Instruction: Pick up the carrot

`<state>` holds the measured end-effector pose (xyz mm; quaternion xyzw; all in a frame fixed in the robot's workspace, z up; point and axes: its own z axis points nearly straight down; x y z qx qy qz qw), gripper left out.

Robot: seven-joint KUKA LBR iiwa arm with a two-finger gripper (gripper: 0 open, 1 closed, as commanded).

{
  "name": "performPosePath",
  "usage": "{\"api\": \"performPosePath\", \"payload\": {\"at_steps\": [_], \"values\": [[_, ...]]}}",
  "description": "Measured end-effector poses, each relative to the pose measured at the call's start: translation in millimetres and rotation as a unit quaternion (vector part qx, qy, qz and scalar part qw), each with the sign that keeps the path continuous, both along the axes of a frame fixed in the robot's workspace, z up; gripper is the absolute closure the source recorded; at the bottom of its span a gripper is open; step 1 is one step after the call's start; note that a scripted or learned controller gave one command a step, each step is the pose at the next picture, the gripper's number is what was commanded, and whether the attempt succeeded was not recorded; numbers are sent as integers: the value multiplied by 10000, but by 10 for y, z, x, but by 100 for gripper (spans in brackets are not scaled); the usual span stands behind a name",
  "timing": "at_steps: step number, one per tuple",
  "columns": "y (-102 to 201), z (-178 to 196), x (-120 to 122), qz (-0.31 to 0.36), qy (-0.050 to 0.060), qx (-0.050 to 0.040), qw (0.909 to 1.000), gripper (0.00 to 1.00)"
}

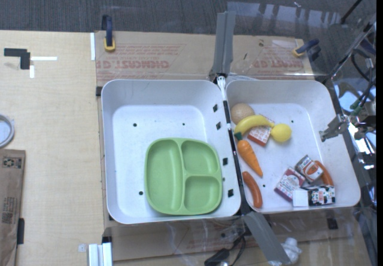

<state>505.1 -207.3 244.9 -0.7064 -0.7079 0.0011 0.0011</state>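
The carrot is orange and tapered. It lies in the right bin close to the left wall, with its thick end up near the banana's tip and its point aimed toward the front right. Just below it lies an orange-red sausage; the two look slightly apart.
A banana, a lemon, a beige round item and a small red box crowd above the carrot. Several small cartons sit front right. The left bin holds a green divided plate. A metal clamp sits on the right rim.
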Motion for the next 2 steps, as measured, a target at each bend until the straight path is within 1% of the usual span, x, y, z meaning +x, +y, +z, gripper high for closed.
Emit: {"api": "performPosePath", "payload": {"at_steps": [1,2], "values": [[932,-883,253,111,9,3,9999,0],[1040,-1541,128,230,0,1,9997,0]]}}
